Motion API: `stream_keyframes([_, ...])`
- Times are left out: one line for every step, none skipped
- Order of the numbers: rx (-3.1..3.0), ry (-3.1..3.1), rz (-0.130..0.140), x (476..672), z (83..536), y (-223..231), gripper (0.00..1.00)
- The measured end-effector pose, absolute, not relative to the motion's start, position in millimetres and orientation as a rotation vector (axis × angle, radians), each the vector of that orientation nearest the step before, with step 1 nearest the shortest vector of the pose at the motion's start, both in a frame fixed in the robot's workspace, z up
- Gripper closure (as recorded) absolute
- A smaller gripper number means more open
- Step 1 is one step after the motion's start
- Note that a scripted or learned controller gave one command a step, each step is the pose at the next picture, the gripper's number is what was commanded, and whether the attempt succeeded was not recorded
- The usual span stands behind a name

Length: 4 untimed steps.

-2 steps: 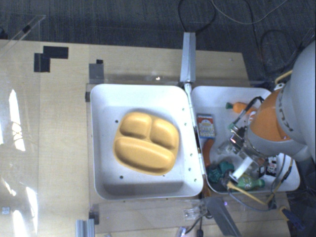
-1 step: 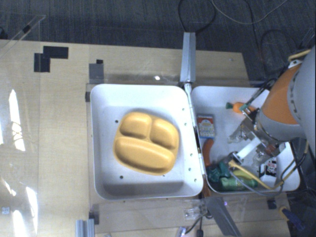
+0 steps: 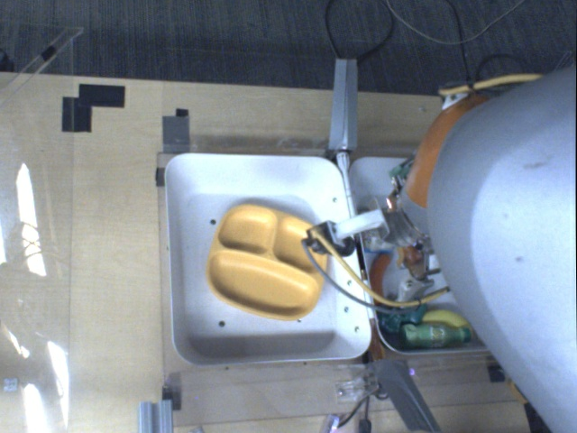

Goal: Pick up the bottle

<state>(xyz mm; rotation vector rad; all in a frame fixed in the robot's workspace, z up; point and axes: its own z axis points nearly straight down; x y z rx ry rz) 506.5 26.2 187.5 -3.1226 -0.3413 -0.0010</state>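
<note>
Status: pick not done. Green bottle (image 3: 436,335) lies on its side in the right bin (image 3: 377,177), at the bin's near edge, flat on the floor and not lifted. Nothing shows it being gripped.

End effector (image 3: 404,242) hangs over the right bin's middle, short of the bottle and toward the bin's far side. Can't tell if it is open or closed; the wrist and the big grey arm cover most of it.

Bottle axis: long axis runs along the right bin's near wall, roughly left-right in the view. The arm hides its right end, so I can't say which end is the cap.

Clutter in the right bin: a banana (image 3: 448,317) just beside the bottle on its far side, parallel and possibly touching. Also a small orange-brown item (image 3: 382,270) near the bin's left wall, identity unclear.

Left of the right bin, the left bin (image 3: 194,242) holds a yellow divided dish (image 3: 261,264). Not relevant.

Left to do, as I read it: move toward the near wall, line up across the bottle's long axis, descend, close, lift. The banana and the wall both crowd the grasp.
</note>
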Motion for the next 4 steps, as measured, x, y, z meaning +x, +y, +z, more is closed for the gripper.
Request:
stream_keyframes([-3.11,-0.44,-0.001,519.7,184,25,0.0])
stream_keyframes([-3.124,-0.318,-0.004,514.6,184,78,0.0])
stream_keyframes([-3.127,-0.308,-0.032,492.7,93,130,0.0])
stream_keyframes([-3.123,-0.324,-0.002,487.1,184,66,0.0])
